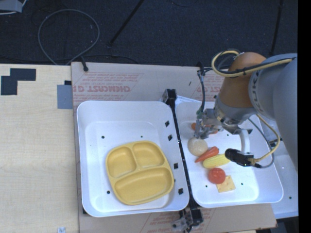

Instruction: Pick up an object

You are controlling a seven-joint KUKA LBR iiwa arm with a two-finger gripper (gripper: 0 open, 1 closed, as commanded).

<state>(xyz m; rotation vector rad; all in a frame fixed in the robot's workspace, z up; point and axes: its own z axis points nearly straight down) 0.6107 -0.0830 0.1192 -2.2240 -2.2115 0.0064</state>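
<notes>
My gripper (203, 128) hangs low over the back left part of the right bin (262, 193), on the grey arm with its orange band. Just below it lies a beige round item (197, 146). A small orange bit (194, 126) shows at the gripper's left side; I cannot tell what it is. In front of these lie a red-orange carrot-like piece (208, 154), a yellow oblong piece (215, 161), a red tomato (217, 175) and a yellow cheese wedge (226, 184).
The left bin (92, 125) holds a yellow divided plate (140, 171). A black divider (178, 149) runs between the two bins. A black connector with a yellow cable (239, 157) sits over the right bin, close to the yellow piece.
</notes>
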